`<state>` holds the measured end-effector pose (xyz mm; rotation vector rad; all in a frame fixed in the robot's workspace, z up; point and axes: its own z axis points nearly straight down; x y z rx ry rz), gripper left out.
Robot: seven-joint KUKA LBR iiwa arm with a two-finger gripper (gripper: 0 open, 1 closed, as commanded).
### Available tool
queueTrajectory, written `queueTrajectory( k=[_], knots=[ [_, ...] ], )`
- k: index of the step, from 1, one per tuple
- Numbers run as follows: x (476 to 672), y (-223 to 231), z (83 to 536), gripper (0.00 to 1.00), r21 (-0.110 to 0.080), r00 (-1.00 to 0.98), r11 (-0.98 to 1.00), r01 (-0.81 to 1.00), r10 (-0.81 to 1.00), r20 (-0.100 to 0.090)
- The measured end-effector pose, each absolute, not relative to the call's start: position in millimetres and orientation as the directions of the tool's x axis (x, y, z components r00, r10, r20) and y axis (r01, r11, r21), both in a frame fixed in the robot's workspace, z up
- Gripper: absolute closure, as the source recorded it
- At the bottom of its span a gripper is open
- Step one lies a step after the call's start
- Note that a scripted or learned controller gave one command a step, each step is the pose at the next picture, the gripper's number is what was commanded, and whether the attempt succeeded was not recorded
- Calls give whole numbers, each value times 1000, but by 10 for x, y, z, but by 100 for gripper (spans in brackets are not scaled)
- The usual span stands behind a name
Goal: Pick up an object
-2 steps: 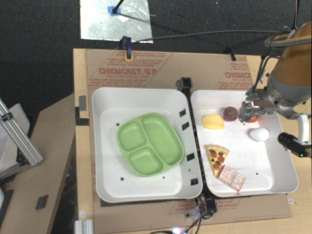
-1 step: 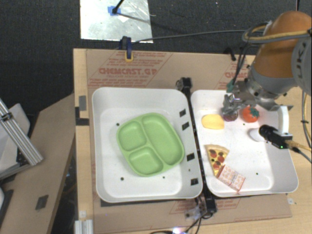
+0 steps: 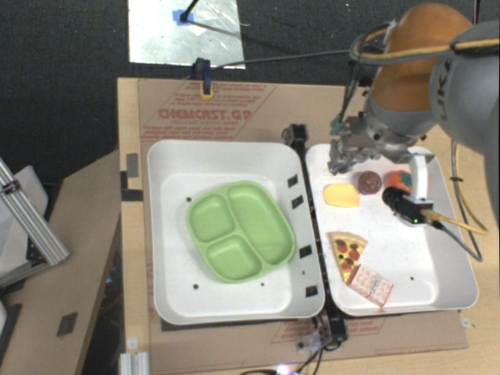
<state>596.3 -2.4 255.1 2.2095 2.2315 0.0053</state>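
Observation:
My gripper hangs over the back left corner of the right bin, with nothing visibly between it and the bin floor. Just in front of it lies a yellow rounded piece. A dark red round piece sits to the right of the gripper, and beside that an orange-red piece is partly hidden by the wrist bracket. Nearer the front lie a pizza slice and a pink and white packet.
The left bin holds a green divided plate. A black divider with clips runs between the two bins. The grey arm with its orange band looms over the right bin's back edge.

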Motion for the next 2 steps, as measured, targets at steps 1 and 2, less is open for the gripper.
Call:
queueTrajectory(
  k=[1, 2],
  knots=[
    [6077, 515, 2361, 100, 1, -9, 9, 1000, 1000, 2],
    [6106, 1080, 2368, 100, 2, -10, 10, 1000, 1000, 3]
  ],
)
